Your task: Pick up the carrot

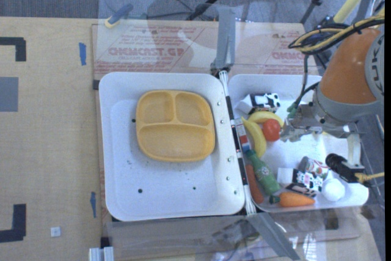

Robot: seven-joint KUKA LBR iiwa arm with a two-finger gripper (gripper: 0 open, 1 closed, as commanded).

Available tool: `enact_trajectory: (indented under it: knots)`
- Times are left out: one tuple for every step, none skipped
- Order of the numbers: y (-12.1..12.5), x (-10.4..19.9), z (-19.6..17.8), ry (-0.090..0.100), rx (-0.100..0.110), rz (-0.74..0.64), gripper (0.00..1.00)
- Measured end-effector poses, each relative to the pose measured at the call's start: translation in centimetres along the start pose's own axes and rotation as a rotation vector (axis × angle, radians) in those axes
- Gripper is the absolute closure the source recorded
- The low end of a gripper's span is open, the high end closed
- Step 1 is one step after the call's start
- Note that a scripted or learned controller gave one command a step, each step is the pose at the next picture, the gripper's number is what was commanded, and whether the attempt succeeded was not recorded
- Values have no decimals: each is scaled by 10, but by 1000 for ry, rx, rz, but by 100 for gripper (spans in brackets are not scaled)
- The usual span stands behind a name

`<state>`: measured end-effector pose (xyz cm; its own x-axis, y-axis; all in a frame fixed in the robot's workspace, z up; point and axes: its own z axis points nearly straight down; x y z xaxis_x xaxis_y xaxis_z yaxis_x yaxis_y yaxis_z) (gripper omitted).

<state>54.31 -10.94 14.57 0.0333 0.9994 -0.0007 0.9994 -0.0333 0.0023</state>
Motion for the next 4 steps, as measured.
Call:
enact_trajectory:
  knots:
    - [6, 40, -57, 0, 0, 220, 100]
    - [-9, 55, -81, -1, 1, 510, 100]
    - [18, 95, -38, -1, 2, 741, 100]
    - [-3, 41, -38, 1, 9, 521, 100]
